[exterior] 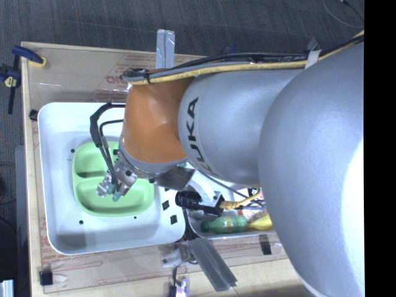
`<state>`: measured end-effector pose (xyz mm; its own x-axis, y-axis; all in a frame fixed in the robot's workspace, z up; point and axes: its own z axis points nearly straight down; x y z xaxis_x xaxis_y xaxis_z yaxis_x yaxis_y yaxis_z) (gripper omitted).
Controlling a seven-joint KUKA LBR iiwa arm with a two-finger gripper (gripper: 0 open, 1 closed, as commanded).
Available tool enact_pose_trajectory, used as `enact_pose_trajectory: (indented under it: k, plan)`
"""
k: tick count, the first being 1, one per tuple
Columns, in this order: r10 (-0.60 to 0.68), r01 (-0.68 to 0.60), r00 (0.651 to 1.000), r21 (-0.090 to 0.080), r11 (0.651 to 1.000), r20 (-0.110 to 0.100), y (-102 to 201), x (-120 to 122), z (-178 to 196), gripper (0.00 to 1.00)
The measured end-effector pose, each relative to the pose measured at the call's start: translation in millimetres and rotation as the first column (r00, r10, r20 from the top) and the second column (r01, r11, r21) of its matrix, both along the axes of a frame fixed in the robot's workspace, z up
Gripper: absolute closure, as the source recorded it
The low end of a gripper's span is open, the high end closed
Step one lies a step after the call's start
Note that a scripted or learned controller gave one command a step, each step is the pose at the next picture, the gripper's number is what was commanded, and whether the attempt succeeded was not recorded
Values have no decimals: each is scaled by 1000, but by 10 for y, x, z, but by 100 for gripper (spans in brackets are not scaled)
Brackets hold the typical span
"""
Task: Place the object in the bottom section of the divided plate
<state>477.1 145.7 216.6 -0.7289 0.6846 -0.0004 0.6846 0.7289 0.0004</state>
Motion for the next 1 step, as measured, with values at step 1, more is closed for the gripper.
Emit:
enact_pose_trajectory:
  k: [1]
  plan:
    - [27,-27,1000,-2,1000,-6,699,-27,-1001,100]
